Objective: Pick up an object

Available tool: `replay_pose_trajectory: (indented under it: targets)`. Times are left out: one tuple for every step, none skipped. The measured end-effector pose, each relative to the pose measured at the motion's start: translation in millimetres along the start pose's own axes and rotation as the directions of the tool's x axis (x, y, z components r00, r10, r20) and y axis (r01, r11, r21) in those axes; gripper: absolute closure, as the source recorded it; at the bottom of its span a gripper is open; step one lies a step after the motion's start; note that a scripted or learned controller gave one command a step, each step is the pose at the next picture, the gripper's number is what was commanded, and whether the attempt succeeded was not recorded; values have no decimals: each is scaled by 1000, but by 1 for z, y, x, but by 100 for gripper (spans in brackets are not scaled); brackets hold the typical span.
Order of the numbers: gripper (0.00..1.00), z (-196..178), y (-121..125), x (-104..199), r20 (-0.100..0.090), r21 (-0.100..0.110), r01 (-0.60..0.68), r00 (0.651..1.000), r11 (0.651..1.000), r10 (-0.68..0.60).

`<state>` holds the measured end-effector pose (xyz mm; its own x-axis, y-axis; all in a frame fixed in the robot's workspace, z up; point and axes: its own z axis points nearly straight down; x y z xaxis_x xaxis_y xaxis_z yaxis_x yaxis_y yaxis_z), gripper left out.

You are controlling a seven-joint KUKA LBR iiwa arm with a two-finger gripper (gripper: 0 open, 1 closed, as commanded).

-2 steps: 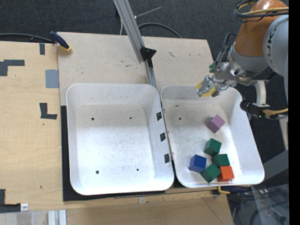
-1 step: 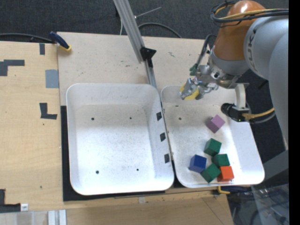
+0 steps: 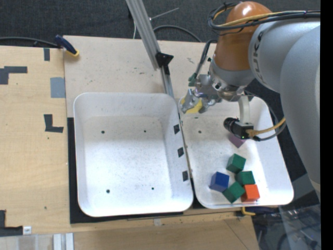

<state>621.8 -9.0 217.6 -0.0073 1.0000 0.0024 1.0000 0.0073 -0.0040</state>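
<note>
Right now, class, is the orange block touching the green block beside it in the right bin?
Touching. The camera view shows the orange block pressed against the green block with no white bin floor between them.

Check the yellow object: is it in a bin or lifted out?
Lifted. The yellow object sits between the fingers of the gripper, above the right bin near its far-left corner.

Blocks (image 3: 235,180) clustered in near corner of right bin (image 3: 276,163); left bin (image 3: 88,139) touching it, w/ gripper (image 3: 195,104) over far end.
</note>
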Motion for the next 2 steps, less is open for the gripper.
replay_pose_trajectory:
  targets:
    - [100, -13, -17, 48, 0, -1, 0, 1000, 1000, 0]
    - [100, -22, -32, 97, 0, 0, 0, 1000, 1000, 0]
